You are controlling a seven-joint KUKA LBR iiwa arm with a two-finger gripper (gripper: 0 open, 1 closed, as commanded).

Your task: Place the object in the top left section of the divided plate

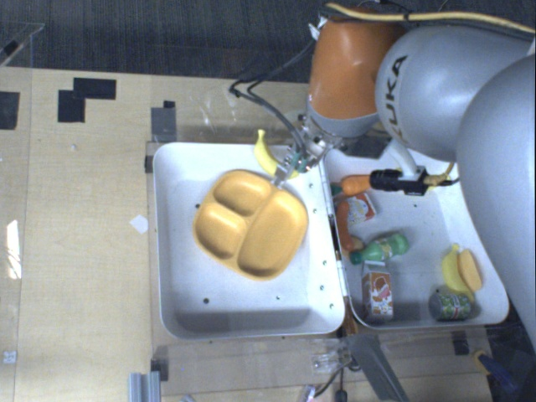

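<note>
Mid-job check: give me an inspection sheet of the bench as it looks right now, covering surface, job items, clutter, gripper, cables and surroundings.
Surface: two shallow white bins side by side, left bin and right bin, on a pale bench.
Job's things: yellow divided plate lies in the left bin, its three sections bare; yellow banana sits at the gripper's tip, just off the plate's upper edge.
Clutter: right bin holds a carrot, a green bottle, a small carton, a dark can and a second banana.
Gripper: gripper is over the left bin's far side, beside the banana; grasp unclear.
Cables: black cable loops toward the wrist.
Surroundings: dark floor beyond the bench.
</note>
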